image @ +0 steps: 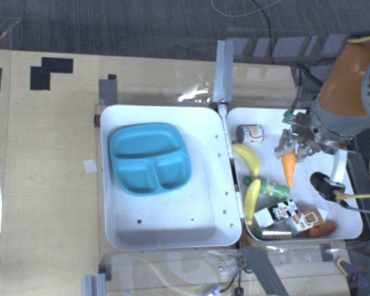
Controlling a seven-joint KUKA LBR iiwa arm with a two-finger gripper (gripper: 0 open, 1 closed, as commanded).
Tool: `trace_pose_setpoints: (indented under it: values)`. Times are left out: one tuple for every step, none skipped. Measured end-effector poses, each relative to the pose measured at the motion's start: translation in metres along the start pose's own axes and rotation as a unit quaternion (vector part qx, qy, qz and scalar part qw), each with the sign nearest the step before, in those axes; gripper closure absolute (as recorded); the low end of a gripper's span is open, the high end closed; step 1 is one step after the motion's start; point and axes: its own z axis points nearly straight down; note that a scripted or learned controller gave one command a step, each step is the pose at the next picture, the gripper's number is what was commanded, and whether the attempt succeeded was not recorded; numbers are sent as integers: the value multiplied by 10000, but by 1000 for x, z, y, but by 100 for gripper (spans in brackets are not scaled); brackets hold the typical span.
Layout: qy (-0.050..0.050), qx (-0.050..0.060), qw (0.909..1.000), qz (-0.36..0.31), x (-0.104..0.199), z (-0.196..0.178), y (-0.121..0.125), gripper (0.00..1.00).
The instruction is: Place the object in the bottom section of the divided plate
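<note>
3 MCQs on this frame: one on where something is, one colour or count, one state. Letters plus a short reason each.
1. Where is the divided plate?
A. in the left bin
B. in the right bin
C. on the bench outside the bins

2. What colour is the divided plate?
A. red
B. blue
C. black

3. What lies in the plate's sections?
A. a banana
B. a carrot
C. nothing

Answers:
1. A: the plate sits in the left bin, apart from the cluttered right bin.
2. B: it is light blue against the white bin.
3. C: all three sections are bare; the carrot is in the right bin just under the gripper, and both bananas lie there too.
</note>
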Motion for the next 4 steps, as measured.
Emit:
trace_pose_setpoints:
  values:
    - [-5,5,9984,-571,82,10,34,100]
    - [-10,7,9922,1247,141,30,28,100]
    - [-9,15,9988,489,108,21,-22,100]
    - [-15,21,9992,388,171,37,-40,100]
